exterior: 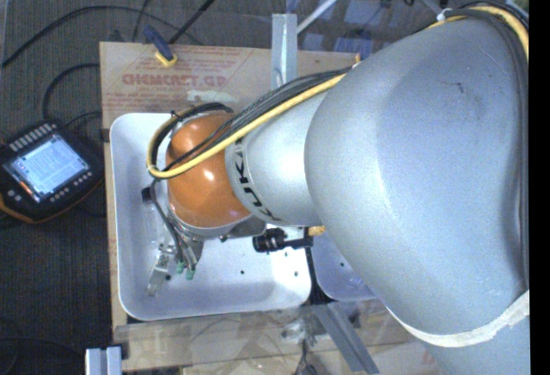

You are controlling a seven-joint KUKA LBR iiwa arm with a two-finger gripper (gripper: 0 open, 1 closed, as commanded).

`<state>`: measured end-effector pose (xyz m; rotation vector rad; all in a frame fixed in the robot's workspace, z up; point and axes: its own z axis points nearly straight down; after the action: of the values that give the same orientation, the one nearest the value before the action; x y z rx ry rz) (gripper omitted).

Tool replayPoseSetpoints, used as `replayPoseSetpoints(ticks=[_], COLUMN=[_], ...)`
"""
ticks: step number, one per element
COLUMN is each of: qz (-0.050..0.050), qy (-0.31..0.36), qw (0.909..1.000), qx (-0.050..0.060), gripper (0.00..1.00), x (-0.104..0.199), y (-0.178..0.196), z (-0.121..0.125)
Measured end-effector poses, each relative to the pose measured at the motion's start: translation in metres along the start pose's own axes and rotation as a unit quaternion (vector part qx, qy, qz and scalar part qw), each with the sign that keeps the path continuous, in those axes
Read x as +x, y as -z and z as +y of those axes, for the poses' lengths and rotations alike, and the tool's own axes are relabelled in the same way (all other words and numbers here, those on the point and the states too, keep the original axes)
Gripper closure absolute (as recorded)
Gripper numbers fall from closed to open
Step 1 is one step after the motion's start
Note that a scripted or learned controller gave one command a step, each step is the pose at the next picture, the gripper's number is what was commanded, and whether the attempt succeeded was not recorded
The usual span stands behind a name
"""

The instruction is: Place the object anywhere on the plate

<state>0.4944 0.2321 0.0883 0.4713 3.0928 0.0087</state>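
Grey and bulky, the arm (404, 175) is reaching in from the right over the left white bin (125, 193), so it is blocking much of both bins. Its gripper (168, 266) is hanging low at the bin's near left; whether the claw is released or clenched, I cannot tell. Neither plate nor object is identifiable.
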Motion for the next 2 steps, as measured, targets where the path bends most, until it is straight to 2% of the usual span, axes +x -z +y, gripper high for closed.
replayPoseSetpoints(ticks=[1, 2], qz=[0.007, 0.004], qy=[-0.122, -0.234], qw=[0.9925, 0.9722], qx=[0.006, 0.003], gripper=[0.0, 0.0], x=[-0.007, 0.009], y=[0.128, -0.001], z=[-0.051, -0.001])
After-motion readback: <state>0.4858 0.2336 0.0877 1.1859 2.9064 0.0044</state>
